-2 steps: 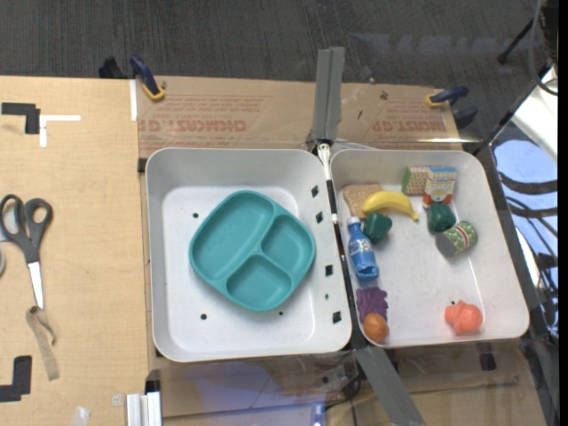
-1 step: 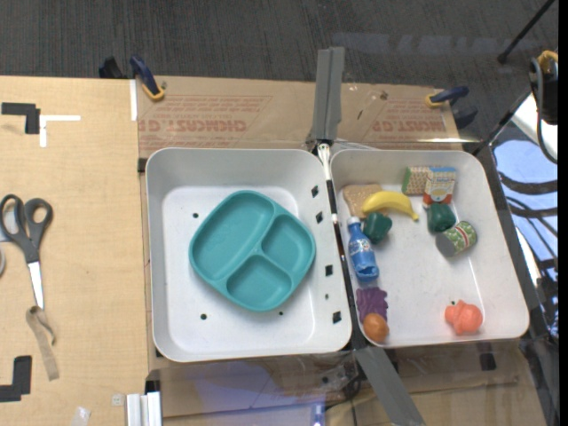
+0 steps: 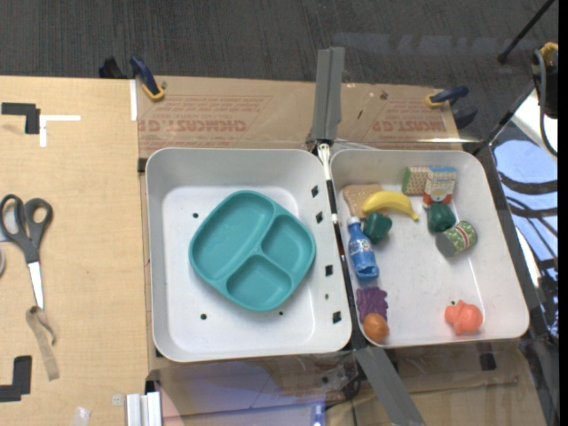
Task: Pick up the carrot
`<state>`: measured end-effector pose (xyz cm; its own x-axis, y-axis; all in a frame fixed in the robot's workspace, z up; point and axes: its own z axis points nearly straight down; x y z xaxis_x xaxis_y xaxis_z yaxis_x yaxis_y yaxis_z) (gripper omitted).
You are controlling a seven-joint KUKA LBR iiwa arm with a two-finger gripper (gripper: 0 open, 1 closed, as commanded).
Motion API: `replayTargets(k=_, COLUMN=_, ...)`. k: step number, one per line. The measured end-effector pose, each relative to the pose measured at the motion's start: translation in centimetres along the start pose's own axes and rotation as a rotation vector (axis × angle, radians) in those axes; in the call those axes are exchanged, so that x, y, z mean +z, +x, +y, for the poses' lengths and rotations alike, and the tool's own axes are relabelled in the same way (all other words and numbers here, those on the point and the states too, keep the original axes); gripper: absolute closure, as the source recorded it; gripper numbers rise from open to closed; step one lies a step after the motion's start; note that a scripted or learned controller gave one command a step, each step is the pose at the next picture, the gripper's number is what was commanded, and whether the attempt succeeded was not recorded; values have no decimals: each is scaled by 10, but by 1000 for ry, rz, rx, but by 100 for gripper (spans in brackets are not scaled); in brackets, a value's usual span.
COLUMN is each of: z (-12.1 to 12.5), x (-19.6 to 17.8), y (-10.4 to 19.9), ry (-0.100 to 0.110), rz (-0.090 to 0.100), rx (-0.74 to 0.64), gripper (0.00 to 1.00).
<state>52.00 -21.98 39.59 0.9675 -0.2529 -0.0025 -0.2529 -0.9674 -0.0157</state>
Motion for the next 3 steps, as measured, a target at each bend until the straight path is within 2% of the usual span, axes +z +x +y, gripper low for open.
replayTargets(k=3, z=-7, x=-24, y=5, ry=31, rz=1, rx=-5, gripper=100)
